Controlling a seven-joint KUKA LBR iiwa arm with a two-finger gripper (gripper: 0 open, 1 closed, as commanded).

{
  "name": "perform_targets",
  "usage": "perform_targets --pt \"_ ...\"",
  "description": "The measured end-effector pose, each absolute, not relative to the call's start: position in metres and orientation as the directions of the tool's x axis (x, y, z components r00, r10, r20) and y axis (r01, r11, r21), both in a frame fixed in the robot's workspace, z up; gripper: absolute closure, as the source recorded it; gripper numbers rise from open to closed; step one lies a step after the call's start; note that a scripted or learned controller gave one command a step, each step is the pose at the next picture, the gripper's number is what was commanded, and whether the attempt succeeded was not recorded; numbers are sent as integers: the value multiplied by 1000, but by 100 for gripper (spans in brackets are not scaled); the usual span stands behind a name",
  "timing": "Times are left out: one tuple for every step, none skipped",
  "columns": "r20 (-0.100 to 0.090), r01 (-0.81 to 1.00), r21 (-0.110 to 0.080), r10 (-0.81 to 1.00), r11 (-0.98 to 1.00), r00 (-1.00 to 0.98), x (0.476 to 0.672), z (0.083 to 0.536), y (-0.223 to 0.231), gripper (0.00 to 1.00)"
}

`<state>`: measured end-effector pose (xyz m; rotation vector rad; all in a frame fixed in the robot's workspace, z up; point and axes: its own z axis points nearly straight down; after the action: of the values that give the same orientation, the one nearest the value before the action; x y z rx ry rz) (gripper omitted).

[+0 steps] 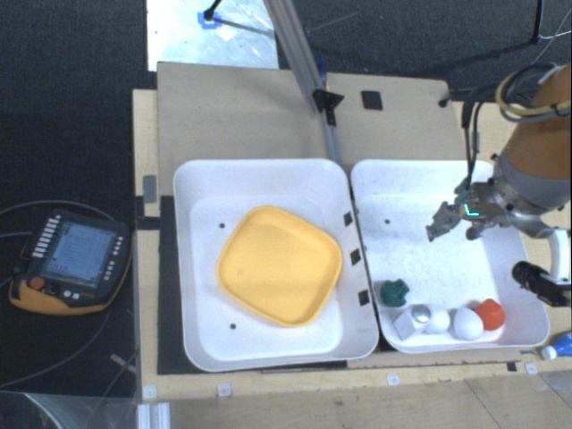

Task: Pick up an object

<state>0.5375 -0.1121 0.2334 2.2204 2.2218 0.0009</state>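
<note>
Objects for picking lie huddled along the right bin's (375,181) near edge: red ball (490,312), white ball (467,323), green lump (393,290), small white ball (438,319), grey block (404,322). Packed so tight, one may roll aside under contact. The pincer (458,222) hovers well apart toward the far side; open or closed, I cannot tell.

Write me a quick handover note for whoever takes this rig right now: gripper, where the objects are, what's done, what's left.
Gripper: over the right bin, upper right part, nothing visibly held; finger state unclear.
Objects: green piece, grey block, small white ball, larger white ball and red-orange ball clustered along the right bin's near edge. Yellow plate lies in the left bin.
Done: no pick yet.
Left: move toward the cluster, descend, grasp one, lift.
</note>
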Motion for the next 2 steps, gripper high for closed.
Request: perform_targets --pt "0 1000 1 1000 1 -1 537 233 -112 0" --pt "0 1000 -4 1000 0 0 544 176 -118 0"
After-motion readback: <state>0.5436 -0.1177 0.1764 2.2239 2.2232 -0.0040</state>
